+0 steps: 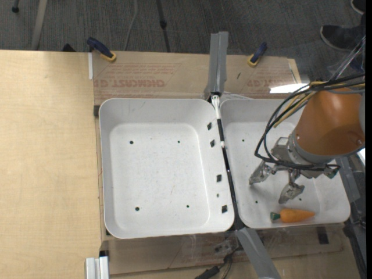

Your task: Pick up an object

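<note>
An orange carrot-shaped toy [294, 215] with a green end lies near the front wall of the right bin [244, 121]. My gripper [273, 186] hangs over that bin, a little behind and left of the carrot. Its two fingers are spread apart with nothing between them. The arm's orange band [331, 124] rises above the gripper and hides part of the bin's right side.
The left bin [113, 173] sits beside the right one, joined by a black-clipped divider [221, 156]. Cardboard lies under both bins, clamped at the back. A bare wooden bench top [46, 156] extends to the left. Cables loop from the arm.
</note>
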Controlling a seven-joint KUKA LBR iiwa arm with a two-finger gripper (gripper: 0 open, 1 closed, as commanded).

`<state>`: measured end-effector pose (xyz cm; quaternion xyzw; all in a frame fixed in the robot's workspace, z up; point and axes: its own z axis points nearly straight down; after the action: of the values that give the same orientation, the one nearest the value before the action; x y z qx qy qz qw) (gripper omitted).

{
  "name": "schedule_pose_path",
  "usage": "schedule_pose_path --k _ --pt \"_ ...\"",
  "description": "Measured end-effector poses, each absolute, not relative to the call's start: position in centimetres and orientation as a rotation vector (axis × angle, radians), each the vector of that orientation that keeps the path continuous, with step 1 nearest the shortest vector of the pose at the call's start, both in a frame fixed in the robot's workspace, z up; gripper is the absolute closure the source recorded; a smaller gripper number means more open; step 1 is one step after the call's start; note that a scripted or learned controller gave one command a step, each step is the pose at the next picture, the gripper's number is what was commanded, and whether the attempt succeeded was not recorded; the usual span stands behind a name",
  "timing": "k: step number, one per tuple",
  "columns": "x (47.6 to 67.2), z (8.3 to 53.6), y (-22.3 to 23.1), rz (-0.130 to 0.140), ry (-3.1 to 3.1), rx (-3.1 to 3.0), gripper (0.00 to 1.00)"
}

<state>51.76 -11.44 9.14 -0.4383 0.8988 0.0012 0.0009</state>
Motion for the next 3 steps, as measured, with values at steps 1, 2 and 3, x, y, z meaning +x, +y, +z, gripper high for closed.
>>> schedule_pose_path --k 1,2,3 --pt "58.4 9.2 -22.1 -0.002 2.949 -1.065 0.0" --pt "49.8 9.6 -12.1 -0.009 3.001 -0.863 0.0" --pt "55.3 20.0 -15.5 -0.003 3.117 -0.338 0.0"
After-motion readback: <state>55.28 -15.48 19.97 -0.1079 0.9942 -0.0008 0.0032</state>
